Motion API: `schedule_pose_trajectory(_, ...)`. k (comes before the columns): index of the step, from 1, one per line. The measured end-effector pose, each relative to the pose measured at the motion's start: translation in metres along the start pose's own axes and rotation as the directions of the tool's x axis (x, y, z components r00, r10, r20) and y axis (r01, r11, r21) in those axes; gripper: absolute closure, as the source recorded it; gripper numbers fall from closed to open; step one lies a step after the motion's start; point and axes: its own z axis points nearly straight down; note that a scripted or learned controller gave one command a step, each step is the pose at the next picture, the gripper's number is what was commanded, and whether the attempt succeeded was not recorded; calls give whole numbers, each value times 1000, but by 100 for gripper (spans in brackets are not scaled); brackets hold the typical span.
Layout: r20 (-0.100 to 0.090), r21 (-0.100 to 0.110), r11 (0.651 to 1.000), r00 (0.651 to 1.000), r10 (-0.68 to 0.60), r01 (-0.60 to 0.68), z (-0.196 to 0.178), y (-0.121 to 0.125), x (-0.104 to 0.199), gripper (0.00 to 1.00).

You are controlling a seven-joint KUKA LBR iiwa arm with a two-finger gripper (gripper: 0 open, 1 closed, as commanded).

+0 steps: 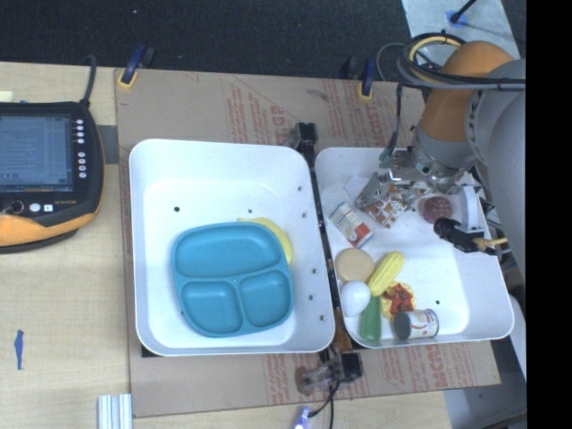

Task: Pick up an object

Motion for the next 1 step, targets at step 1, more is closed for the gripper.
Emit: schedule_pose_trajectory(1, 6, -63, 998, 1000, 5, -5, -91, -40, 59, 100)
